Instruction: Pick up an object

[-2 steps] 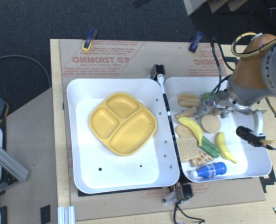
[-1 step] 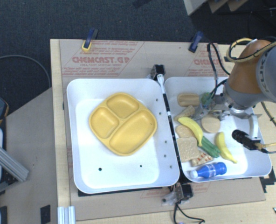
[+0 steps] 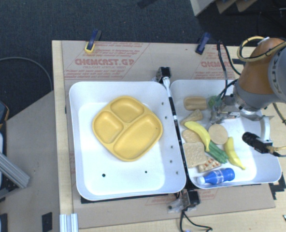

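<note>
My gripper (image 3: 220, 112) is down in the right bin (image 3: 268, 170), at its back half, below the grey and orange arm (image 3: 259, 79). It hangs just above a round tan cookie (image 3: 218, 134) and beside a small green piece (image 3: 213, 101). Left of it lie a tan bread roll (image 3: 195, 103) and a yellow banana (image 3: 199, 132). Nearer the front are a second banana (image 3: 233, 153), a green vegetable (image 3: 218, 152), a slice of toast (image 3: 195, 153) and a blue bottle (image 3: 218, 176). Nothing is visibly held.
A yellow divided plate (image 3: 127, 127) lies in the left bin (image 3: 85, 168). A black divider (image 3: 174, 124) runs between the bins. Blue clamps (image 3: 203, 42) hold the cardboard base at the back. Cables (image 3: 227, 76) hang by the arm.
</note>
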`<state>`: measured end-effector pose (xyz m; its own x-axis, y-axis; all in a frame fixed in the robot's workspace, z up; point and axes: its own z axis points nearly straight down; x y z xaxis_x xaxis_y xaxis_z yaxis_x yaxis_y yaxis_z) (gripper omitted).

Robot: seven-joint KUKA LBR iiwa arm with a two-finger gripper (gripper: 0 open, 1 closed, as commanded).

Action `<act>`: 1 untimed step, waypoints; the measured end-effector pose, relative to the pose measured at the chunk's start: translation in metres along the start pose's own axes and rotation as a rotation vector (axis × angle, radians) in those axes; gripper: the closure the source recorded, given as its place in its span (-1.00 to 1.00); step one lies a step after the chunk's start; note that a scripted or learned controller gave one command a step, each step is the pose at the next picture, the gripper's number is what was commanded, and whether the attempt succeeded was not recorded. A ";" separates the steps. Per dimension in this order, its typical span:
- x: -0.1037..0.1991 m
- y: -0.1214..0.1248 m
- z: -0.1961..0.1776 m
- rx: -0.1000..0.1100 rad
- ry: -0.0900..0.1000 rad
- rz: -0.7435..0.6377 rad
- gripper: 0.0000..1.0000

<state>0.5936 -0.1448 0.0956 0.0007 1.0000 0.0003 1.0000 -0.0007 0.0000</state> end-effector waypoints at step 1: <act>-0.003 0.002 -0.064 -0.008 -0.003 -0.001 1.00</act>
<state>0.5957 -0.1480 0.1599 -0.0002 1.0000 -0.0027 1.0000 0.0002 0.0082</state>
